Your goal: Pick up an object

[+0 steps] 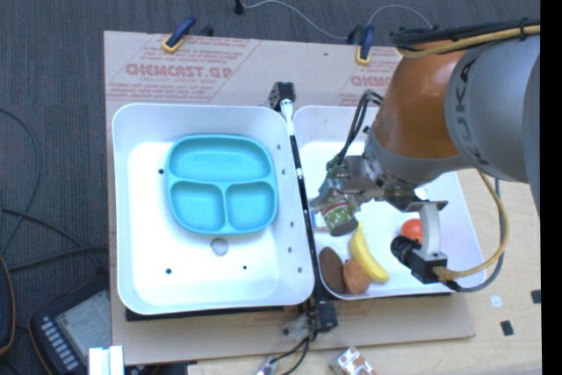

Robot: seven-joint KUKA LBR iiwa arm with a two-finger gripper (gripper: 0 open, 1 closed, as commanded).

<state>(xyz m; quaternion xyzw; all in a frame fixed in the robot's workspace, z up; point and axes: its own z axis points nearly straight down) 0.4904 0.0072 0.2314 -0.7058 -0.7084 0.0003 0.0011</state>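
Note:
My gripper point(337, 199) is low over the left part of the right bin point(465, 215), close to the wall between the bins. Right under it lies a small green, white and brown object point(339, 218); I cannot tell whether it is touched or held. A yellow banana point(368, 256) lies just in front of that object. A dark brown oval piece point(330, 267) and an orange-brown piece point(356, 277) sit by the bin's front left corner. A red-orange round item point(410, 228) lies to the right, partly behind the arm's black fitting. The arm hides the bin's far part.
The left bin point(140, 215) holds a light blue divided plate point(222, 184) and a small grey disc point(219, 248). A black bracket point(282, 92) stands at the far end of the wall between the bins. Clamps point(179, 32) grip the board's far edge.

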